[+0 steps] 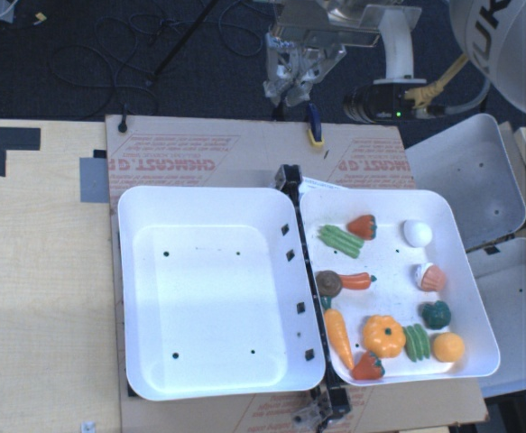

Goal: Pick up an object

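Nearest, the pale wood bench (37, 314) carries a cardboard sheet (208, 156) with mirrored, upside-down print that is hard to read. On it sit two white bins: the left bin (208, 296) and the right bin (466, 242), which holds toy food, among them a carrot (338, 336), pumpkin (383, 335), green pod (341, 240) and egg (417, 233). Beyond, cables lie on a dark floor (109, 52). The gripper (285, 87) hangs above the far edge, well apart from the food; whether its jaws are wide or narrow cannot be told.
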